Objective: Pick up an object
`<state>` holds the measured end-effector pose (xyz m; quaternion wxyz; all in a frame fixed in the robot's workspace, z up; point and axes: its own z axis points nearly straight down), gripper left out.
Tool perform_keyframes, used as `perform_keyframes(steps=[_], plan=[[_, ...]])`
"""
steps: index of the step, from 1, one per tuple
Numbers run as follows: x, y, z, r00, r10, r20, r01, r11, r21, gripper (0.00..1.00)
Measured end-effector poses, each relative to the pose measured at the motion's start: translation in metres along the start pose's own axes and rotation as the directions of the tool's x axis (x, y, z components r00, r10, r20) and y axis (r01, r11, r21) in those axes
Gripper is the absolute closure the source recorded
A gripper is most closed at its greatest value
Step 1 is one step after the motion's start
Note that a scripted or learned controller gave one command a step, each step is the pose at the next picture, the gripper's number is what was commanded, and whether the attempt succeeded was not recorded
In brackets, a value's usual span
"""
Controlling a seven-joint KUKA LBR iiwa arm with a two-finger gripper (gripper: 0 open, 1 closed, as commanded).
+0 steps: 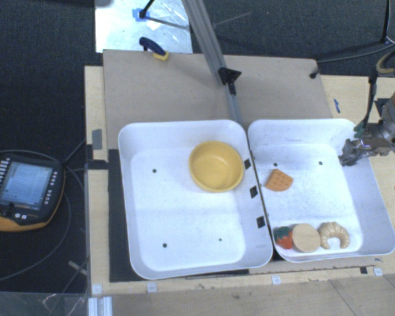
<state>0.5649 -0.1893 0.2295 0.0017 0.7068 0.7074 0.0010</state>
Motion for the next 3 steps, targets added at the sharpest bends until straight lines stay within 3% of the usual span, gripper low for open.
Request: perform_keyframes(steps=[3], plan=[[0.132, 0.043, 0.006, 1.0, -0.004, -0.002, 0.004, 1.0, 0.003, 1.0]])
